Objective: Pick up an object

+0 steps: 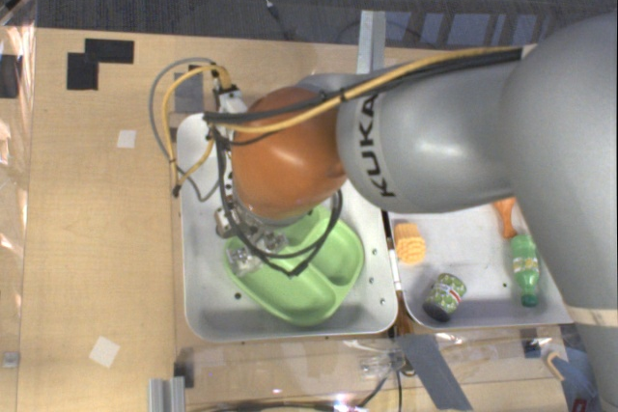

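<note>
A tan tabletop (87, 236) fills the left of the frame, dark flooring along the top, with two white bins side by side low in the picture. The arm (463, 130) reaches in from the right, its orange band at centre, and the gripper (253, 234) sits low over the left bin (198, 304), hidden under wrist and cables, so I cannot tell its state. A green dish (314, 280) lies directly beneath, probably the target. The right bin (463, 312) holds an orange piece (410, 244), a can (444, 294) and a green bottle (525, 270). The dish is wide and smooth; a grasp on its rim could slip or tip it.
</note>
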You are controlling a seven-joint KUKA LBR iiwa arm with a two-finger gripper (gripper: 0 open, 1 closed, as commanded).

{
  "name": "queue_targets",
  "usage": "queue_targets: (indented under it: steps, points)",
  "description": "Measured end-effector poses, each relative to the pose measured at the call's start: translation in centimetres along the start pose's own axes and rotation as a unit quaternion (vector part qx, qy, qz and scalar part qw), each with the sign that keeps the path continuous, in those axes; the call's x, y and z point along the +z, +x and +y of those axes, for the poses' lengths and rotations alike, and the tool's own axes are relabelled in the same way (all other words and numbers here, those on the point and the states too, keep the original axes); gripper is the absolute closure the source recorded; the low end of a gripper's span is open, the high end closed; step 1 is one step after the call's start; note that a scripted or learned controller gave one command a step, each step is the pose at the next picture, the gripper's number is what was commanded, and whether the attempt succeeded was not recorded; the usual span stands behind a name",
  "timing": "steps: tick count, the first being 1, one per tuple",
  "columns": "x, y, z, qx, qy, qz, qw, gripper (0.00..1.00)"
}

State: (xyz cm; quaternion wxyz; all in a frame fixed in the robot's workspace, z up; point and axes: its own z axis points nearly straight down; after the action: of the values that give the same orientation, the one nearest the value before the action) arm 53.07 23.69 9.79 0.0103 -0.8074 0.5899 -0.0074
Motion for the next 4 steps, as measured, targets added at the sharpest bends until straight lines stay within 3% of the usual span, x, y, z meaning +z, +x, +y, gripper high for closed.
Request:
queue_targets:
  steps: [1, 2, 3, 4]
  points:
    - [-6.5, -0.5, 1.5, 0.255, -0.007, 0.0, 0.9669, 1.0]
    - [-12.3, -0.6, 3.9, 0.418, -0.007, 0.001, 0.9085, 1.0]
    - [-10.2, 4.1, 5.5, 0.179, -0.009, 0.001, 0.9837, 1.0]
    - [-6.7, 4.2, 5.8, -0.108, -0.011, -0.002, 0.9941, 1.0]
